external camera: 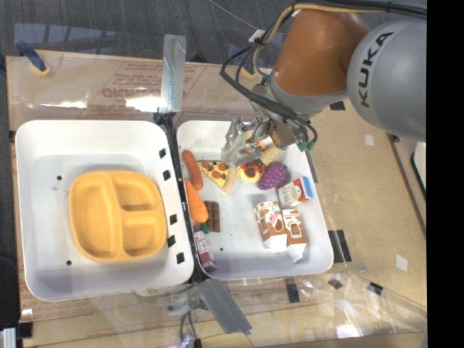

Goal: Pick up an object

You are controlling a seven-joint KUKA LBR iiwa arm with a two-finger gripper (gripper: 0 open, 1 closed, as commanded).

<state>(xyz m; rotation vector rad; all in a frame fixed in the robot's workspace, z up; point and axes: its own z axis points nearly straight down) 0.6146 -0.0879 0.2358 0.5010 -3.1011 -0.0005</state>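
My gripper (243,145) hangs low over the right bin (319,256), beside a pizza slice (217,172). Finger state: cannot tell. I should centre on one toy before closing.

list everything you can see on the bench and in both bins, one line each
bins: 2, white, side by side on the bench
divided plate: 1, yellow, in the left bin
hot dog: 1, red-orange, right bin, upper left
carrot: 1, orange, right bin, along the left wall
pizza slices: 2, yellow with red spots, right bin, upper middle
grapes: 1 bunch, purple, right bin, beside the pizza
chocolate bar: 1, brown, beside the carrot
small carton: 1, white, red and blue, right bin, right side
large carton: 1, white and brown, right bin, lower right
bottle: 1, dark red, right bin, lower left corner
arm: 1, grey with orange band, reaching from the right
tool: 1, metal, over the right bin's upper edge
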